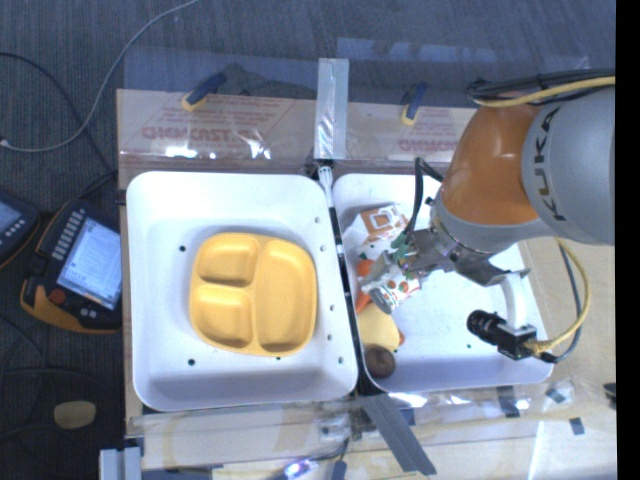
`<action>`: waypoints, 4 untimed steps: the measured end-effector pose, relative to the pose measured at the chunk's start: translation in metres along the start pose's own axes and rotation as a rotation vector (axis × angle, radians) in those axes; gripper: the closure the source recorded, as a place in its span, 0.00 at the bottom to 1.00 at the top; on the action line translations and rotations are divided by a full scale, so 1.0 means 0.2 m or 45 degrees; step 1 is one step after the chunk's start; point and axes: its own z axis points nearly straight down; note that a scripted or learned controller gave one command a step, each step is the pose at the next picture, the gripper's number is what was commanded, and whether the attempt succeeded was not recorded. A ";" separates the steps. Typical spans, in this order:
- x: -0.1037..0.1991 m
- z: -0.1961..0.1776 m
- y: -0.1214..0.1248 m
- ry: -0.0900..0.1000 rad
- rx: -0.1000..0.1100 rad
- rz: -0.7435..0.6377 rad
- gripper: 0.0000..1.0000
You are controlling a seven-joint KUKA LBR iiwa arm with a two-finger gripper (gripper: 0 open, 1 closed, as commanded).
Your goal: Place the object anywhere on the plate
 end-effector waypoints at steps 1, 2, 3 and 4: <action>0.00 0.00 0.00 0.000 -0.001 0.001 0.00; 0.00 -0.03 0.00 0.001 0.007 0.000 1.00; -0.13 0.12 -0.17 0.000 -0.002 -0.481 1.00; 0.28 0.12 -0.06 -0.001 -0.002 -0.581 1.00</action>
